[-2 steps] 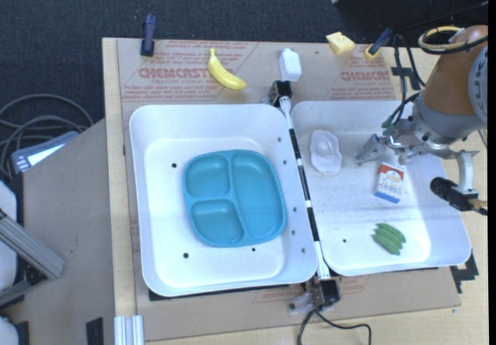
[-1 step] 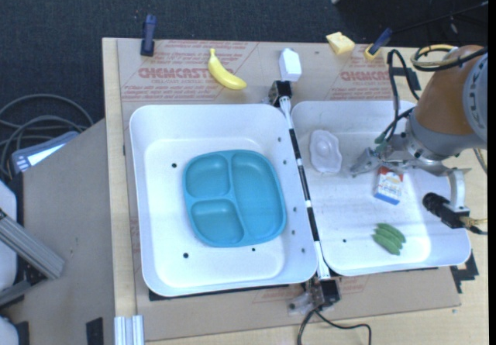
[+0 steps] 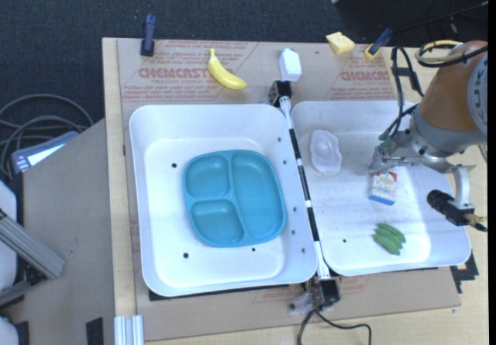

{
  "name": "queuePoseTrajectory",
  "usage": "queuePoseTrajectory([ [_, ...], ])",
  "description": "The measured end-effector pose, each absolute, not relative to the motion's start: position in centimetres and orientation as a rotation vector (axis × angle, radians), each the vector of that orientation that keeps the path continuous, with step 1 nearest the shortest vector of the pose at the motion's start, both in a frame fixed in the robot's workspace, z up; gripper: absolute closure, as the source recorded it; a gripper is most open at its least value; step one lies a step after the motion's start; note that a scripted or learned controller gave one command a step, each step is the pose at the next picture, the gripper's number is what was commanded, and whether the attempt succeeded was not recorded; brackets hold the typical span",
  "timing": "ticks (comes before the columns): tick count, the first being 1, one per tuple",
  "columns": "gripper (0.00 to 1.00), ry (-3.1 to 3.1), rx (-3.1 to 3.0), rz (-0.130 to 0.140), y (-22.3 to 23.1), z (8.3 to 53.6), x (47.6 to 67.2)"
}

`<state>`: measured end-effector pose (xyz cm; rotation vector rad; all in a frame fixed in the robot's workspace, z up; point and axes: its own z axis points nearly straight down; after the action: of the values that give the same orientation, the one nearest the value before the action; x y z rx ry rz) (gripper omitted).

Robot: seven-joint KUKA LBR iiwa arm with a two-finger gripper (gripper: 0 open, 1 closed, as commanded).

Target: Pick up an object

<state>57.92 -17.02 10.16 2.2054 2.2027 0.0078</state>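
- The green pod-like object point(image 3: 390, 239) lies nearest, low in the right bin point(image 3: 349, 254); its long axis runs from upper left to lower right.
- The blue divided plate point(image 3: 232, 198) sits in the middle of the left bin point(image 3: 155, 258), with three compartments, its long side running roughly up and down the view at a slight tilt.
- The small carton point(image 3: 383, 188), white with blue and a red patch, lies in the right bin above the green object; its print is too small to read. Its long axis runs nearly near-to-far.
- The tool point(image 3: 385, 160) hovers just at the carton's far end, below the arm's orange band point(image 3: 453, 99); I cannot tell how far apart its fingers are or whether it has hold of anything.
- A clear plastic item point(image 3: 325, 151) lies in the right bin near its left wall, left of the tool.
- On the desk point(image 3: 186, 72) beyond the bins, red print reads "CHEMCAST", partly covered on the right panel.
- A banana point(image 3: 224, 73) lies on that print, curving from upper left to lower right.
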Motion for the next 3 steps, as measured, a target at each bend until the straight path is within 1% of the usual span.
queuePoseTrajectory([
  [1,1.00,2.223,2.223,-0.001,-14.8,10.1,55.4],
  [2,0.00,2.222,2.223,-0.001,-14.9,10.1,55.4],
  [3,0.00,2.215,2.213,0.007,-18.1,9.0,61.4],
])
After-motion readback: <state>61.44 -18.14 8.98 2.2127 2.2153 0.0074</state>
